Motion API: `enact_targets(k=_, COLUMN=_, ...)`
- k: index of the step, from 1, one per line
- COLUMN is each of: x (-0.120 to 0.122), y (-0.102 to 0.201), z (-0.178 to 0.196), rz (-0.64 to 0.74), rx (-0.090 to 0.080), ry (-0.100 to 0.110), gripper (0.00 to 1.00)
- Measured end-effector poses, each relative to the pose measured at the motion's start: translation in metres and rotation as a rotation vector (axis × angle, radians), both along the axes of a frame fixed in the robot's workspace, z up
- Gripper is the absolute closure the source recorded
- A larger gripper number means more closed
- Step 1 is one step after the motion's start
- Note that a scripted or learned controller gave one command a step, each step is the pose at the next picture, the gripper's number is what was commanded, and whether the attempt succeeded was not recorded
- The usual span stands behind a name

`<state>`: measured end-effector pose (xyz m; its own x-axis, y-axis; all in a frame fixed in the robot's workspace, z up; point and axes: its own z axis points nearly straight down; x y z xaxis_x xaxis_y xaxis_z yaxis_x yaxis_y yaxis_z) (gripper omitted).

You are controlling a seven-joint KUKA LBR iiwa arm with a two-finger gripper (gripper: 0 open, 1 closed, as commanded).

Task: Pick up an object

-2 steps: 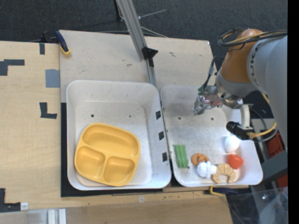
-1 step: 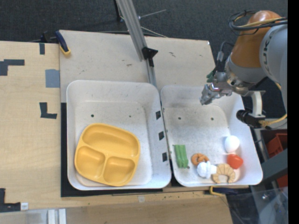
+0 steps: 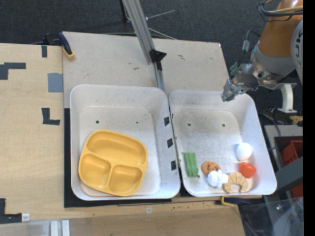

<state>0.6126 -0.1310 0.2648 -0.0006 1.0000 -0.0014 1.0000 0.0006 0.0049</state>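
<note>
Hand [image 3: 229, 93] hangs over the far rim of the right bin [image 3: 256, 116], holding nothing; whether it is open, I cannot tell. Candidate objects cluster at the bin's near right corner. The white egg [image 3: 243, 151] sits slightly apart: judged the easiest target, approach straight down.

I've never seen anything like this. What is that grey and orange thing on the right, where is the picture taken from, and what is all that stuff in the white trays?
That is a robot arm, reaching in from the right. Its tip is a two-finger gripper, hovering over the back corner of the right bin. The one camera sits above the bench and looks down at a slant. The left bin holds a yellow divided plate. Near the right bin's front lie toy foods: a green piece, a pretzel, a white egg, an orange-red piece, a small white piece and a croissant. Nothing sits between the fingers.
</note>
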Motion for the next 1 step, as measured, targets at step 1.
enact_targets(k=1, x=0.0005, y=0.0004, z=0.0270, rz=0.001, rx=0.001, ry=0.003, gripper=1.00)
